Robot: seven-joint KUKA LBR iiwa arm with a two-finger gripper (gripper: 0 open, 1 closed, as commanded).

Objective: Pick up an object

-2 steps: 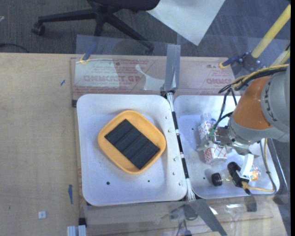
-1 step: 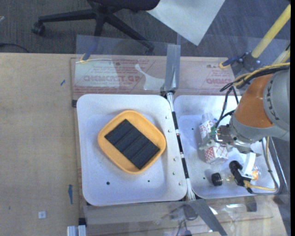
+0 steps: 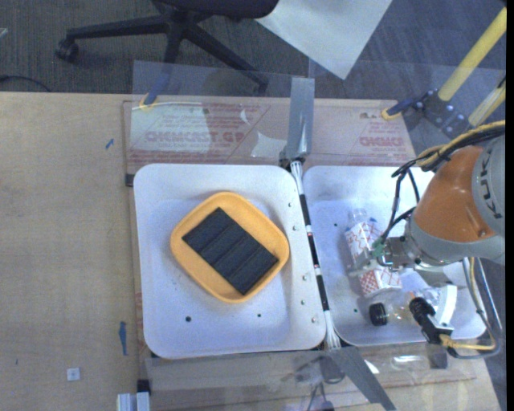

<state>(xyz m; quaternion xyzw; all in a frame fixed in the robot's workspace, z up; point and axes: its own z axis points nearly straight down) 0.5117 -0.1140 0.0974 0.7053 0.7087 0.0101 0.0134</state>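
wooden bench (image 3: 64, 241), two white bins (image 3: 161, 321) – office chair (image 3: 201, 24)

Crumpled red-white wrapper (image 3: 365, 255) in right bin; yellow tray with black insert (image 3: 230, 245) in left bin.

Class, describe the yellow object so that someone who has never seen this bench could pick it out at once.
Find the two white bins; take the left bin. Near its middle lies a yellow tray, squarish with rounded corners and turned at an angle. Its dark ribbed insert sets it apart from the small clutter in the right bin.
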